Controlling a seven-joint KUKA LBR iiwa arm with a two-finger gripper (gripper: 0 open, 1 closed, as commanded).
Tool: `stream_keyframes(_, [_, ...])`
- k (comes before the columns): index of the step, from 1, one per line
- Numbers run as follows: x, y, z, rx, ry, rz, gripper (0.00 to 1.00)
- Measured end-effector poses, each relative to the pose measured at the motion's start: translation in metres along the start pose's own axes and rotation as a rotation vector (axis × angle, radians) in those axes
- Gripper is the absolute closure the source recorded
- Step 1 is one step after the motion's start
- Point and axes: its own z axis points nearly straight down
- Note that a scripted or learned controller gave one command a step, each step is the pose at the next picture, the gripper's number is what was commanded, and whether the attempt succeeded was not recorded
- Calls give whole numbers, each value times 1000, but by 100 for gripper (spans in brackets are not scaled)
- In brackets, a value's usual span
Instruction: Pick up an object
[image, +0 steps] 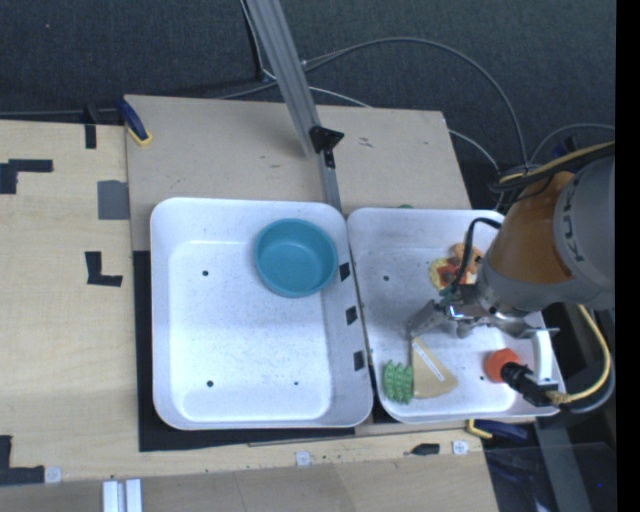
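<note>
Low over the right bin, the arm's tool state is unclear.

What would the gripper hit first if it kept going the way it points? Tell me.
The gripper points left and down into the right bin. Probably it meets that bin's bare floor first, just above the tan wedge; depth is unclear.
</note>
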Motion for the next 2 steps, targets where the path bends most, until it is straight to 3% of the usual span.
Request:
stream_keyframes(1, [0, 1, 13, -6, -2, 0, 0])
stream_keyframes(2, [-1, 1, 2, -9, -3, 0, 100])
